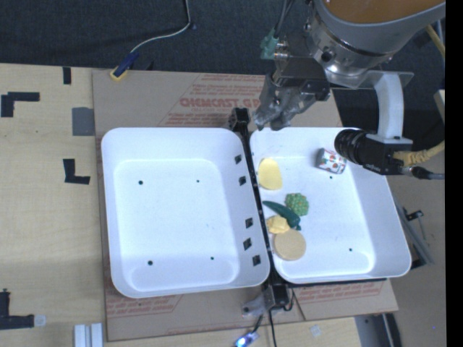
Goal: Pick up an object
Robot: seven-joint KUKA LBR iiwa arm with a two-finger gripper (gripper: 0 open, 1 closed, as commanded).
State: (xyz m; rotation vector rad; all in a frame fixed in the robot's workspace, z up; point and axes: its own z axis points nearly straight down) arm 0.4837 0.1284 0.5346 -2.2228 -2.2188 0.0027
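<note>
1. Up top, the grey arm with its orange band (376,6) leans in from the right, and its dark two-finger hand (269,120) hangs over the far rim where the two bins meet.
2. The hand's fingers sit close together, only a thin gap between the tips, and nothing is caught between them.
3. Left shallow white plastic bin (170,215) sits alongside the right shallow white plastic bin (362,223), both on the brown cardboard sheet (195,100) covering the surface.
4. In the right bin, near the dividing wall, there's a pale yellow rounded piece (269,173) just below the hand.
5. Toward the near edge, a green broccoli-like floret (297,204) sits beside a dark green pod-shaped piece (281,212), which touches a small yellow lump (277,225).
6. A tan round disc (290,246) lies just in front of that cluster.
7. Over at the far right of the bin, a small white-and-red can (331,161) lies on its side, well apart from the others.
</note>
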